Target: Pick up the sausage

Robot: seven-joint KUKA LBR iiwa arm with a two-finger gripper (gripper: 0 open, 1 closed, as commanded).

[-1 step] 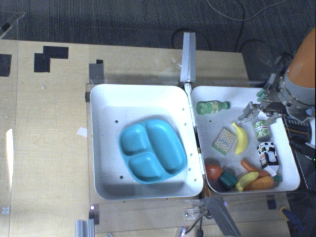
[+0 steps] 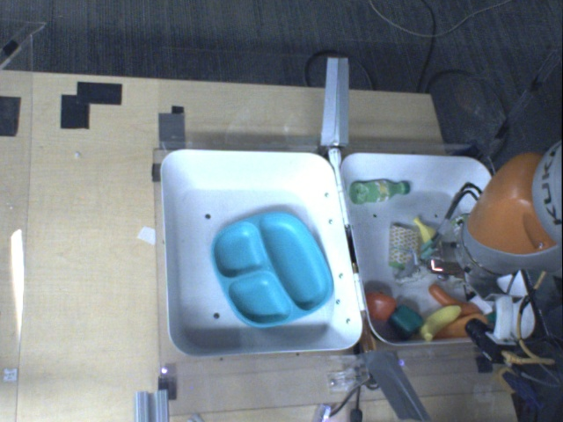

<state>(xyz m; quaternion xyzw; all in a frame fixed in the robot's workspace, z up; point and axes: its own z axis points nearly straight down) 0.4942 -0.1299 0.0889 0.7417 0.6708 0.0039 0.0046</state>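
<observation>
The sausage (image 2: 442,294) looks like a short reddish-orange piece lying in the right bin (image 2: 457,167), near its front right. My gripper (image 2: 437,258) hangs low over the right bin, just behind the sausage and beside a yellow piece (image 2: 425,231). The arm's orange band and grey wrist cover the bin's right side. Nothing is visibly held.
The right bin also holds a green bottle (image 2: 378,190), a grey grater-like piece (image 2: 403,244), a red tomato (image 2: 381,306), a dark green block (image 2: 405,321), a yellow banana (image 2: 440,320) and an orange carrot (image 2: 459,325). A blue divided plate (image 2: 271,266) lies in the left bin (image 2: 189,236).
</observation>
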